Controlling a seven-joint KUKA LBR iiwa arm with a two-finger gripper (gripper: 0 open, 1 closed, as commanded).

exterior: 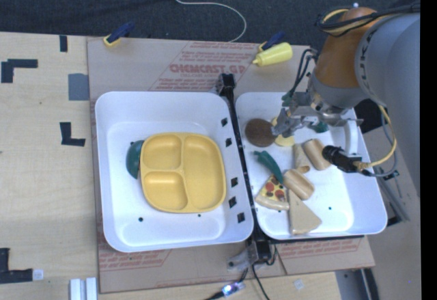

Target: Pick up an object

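Two shallow white bins side by side on the bench, left bin (109, 114) and right bin (362, 223); in the left, a yellow divided plate (183, 172) lying flat, with a dark green piece (133, 158) poking out from under its left edge; in the right, a scatter of toy food: brown disc (259, 131) close to the dividing wall, green strip (268, 160) just below it, pizza slice (273, 193), lower roll (298, 184), upper roll (314, 153), pale wedge (302, 216) toward the near rim. Gripper (290, 124) low inside the right bin's far half, just right of the brown disc, touching it or nearly so; impossible to tell from this slant how wide the claw stands, or whether anything sits in it; a small yellowish bit at its tip, too blurred to name. By judgement, the reach-and-close step, with no lift yet. Likeliest target: the brown disc, or something hidden beneath the tip. Next move, probably: a firm close, then a straight rise clear of the dividing wall and the upper roll; thin flat disc likely hard to pinch from above, so a slip quite possible.
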